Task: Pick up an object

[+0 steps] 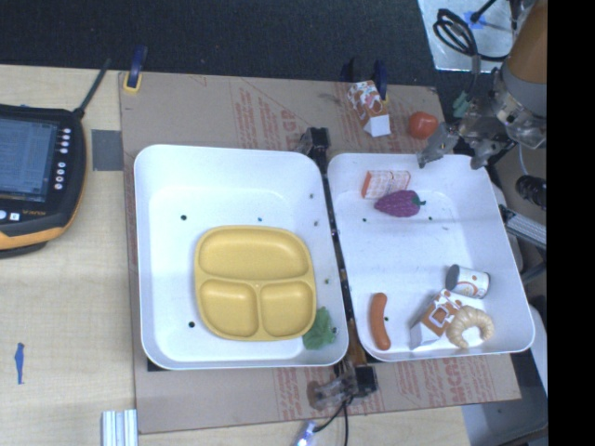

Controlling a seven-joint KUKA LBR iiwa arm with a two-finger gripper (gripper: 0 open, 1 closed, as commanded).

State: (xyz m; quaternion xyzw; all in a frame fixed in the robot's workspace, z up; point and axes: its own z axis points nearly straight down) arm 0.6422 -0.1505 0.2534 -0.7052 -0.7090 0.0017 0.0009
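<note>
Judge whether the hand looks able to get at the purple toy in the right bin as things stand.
Probably yes. The purple toy lies uncovered on the right bin floor, near the hand hovering at the far rim. Only the red-and-white packet beside it crowds one side.

the two white bins (232, 170) look like smooth, shiny plastic. the yellow tray (255, 282) looks like smooth plastic too, with a soft shine. the brown sheet (232, 110) under the bins looks like flat, dull cardboard. the surface (56, 323) looks like pale, smooth wood. the claw (458, 147) looks like grey metal. the croissant (469, 325) looks glossy.
</note>
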